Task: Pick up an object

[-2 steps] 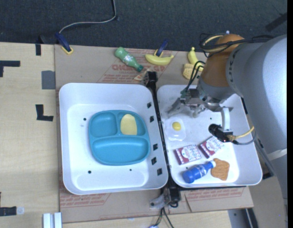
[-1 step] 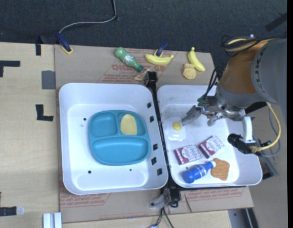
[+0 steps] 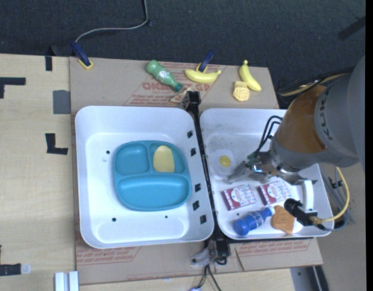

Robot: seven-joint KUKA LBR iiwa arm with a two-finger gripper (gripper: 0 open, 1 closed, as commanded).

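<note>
Starting at your left, the left bin point(image 3: 89, 162) holds a blue divided tray point(image 3: 151, 176), and a pale yellow oval piece point(image 3: 164, 159) lies in the tray's upper right compartment. Above the bins, on the cardboard, you have a green bottle point(image 3: 163, 75) lying on its side, a banana point(image 3: 202, 75) just right of it, then a small yellow corn piece point(image 3: 240, 92) with a second banana point(image 3: 249, 77) touching it from above. Moving into the right bin point(image 3: 235, 119), a small yellow round piece point(image 3: 225, 161) sits near its left wall. Just right of that piece, the gripper point(image 3: 240, 171) hangs low over the bin floor with its fingers spread apart and nothing between them. Below it lie two red-and-white packets, the left packet point(image 3: 237, 196) and the right packet point(image 3: 274, 192), side by side. Along the bin's near edge you see a blue bottle point(image 3: 252, 221) lying down, and a brown toast-like piece point(image 3: 284, 220) just right of it. The grey arm point(image 3: 332, 126) with its orange band covers the bin's right side.
</note>
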